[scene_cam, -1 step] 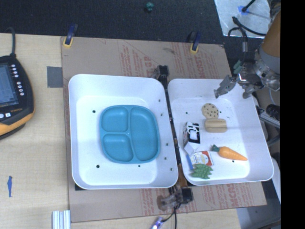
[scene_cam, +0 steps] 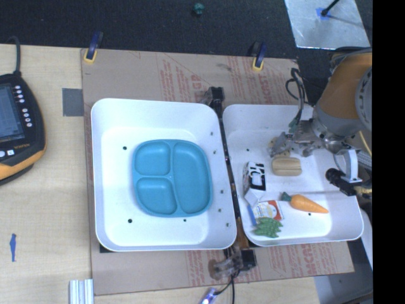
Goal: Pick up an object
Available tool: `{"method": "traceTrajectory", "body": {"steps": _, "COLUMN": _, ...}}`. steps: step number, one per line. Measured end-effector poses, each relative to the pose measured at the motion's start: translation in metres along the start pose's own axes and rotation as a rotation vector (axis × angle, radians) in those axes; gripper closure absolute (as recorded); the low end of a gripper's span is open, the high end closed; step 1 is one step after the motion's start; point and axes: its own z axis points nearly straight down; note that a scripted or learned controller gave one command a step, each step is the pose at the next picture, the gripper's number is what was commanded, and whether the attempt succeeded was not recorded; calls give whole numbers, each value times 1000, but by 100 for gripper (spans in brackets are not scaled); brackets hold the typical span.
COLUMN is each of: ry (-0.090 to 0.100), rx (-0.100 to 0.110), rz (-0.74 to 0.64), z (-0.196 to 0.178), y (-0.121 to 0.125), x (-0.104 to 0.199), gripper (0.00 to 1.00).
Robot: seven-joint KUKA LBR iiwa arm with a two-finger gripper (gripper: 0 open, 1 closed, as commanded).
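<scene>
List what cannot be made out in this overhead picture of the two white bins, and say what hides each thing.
- Two-finger gripper above the tan oval block: too small and dark to show how it is set.
- Grey arm with orange band: cut off toward the right.
- Black-and-white printed packet: print too small to read.
- Black and orange handheld controller: cut by the left edge.

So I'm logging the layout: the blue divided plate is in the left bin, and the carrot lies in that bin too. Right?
Not quite. The blue divided plate is in the left bin, but the carrot lies in the right bin, as the camera view shows.
</scene>
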Motion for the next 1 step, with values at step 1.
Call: {"method": "traceTrajectory", "body": {"steps": 1, "ry": 1, "rx": -3, "rz": -1, "z": -1, "y": 34, "x": 17, "gripper": 0}}
